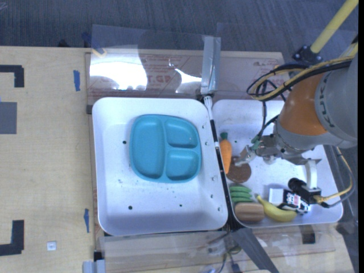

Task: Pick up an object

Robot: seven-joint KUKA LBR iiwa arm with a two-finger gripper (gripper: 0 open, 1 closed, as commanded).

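You are watching the approach: the pincer (248, 155), spread unclear, is hovering beside the orange plastic carrot (226, 154) in the right white bin (333, 209), needing a descent over it next.

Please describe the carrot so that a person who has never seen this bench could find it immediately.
Look at the right white bin, the one under the grey and orange arm. Along its left wall, beside the divider between the bins, lies the carrot, pointing up and down in the camera view. It is the only orange item with a green tip; the brown disc and the green pods lie just below it.
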